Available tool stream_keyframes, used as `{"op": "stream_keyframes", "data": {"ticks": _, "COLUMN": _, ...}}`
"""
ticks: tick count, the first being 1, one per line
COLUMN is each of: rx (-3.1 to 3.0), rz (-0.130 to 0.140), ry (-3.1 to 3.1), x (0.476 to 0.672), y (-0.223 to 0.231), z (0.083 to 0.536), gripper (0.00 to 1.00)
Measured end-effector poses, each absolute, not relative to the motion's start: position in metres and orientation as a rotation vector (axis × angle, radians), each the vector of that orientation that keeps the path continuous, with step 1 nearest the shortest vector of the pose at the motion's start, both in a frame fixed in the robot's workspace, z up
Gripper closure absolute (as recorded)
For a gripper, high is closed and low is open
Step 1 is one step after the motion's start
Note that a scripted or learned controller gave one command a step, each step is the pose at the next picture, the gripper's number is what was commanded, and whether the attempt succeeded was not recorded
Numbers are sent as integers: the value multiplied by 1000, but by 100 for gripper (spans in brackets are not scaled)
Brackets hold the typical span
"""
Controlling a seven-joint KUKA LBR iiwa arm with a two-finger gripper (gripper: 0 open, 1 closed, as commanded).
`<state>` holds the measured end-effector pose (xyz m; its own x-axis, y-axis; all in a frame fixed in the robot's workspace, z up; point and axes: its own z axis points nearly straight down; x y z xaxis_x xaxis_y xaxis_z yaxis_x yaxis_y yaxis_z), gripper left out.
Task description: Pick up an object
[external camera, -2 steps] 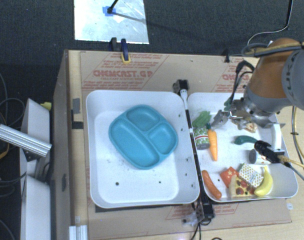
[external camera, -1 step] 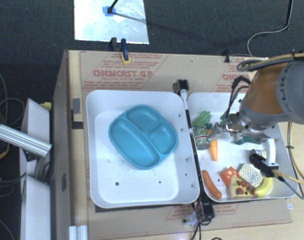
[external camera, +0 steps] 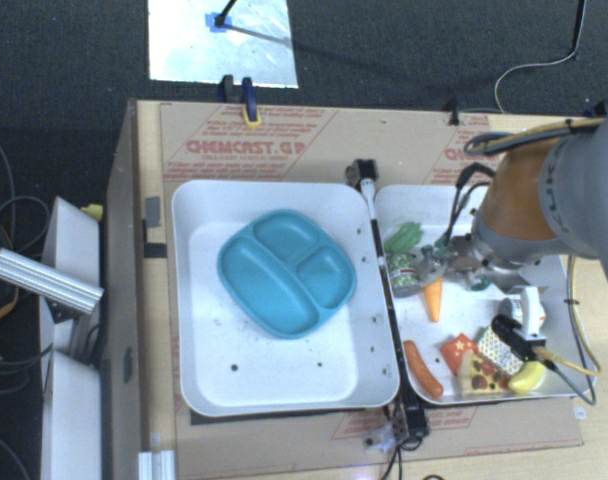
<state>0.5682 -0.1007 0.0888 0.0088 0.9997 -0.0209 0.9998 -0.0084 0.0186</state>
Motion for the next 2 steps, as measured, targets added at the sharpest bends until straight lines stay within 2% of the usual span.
{"op": "stream_keyframes", "data": {"ticks": 1, "rx": 2218, "rz": 2, "ry": 2206, "x": 568, "y": -96, "z": 98, "gripper": 100}}
{"op": "stream_keyframes", "data": {"ticks": 2, "rx": 2215, "rz": 5, "ry": 2225, "x": 592, "y": -29, "z": 194, "gripper": 100}}
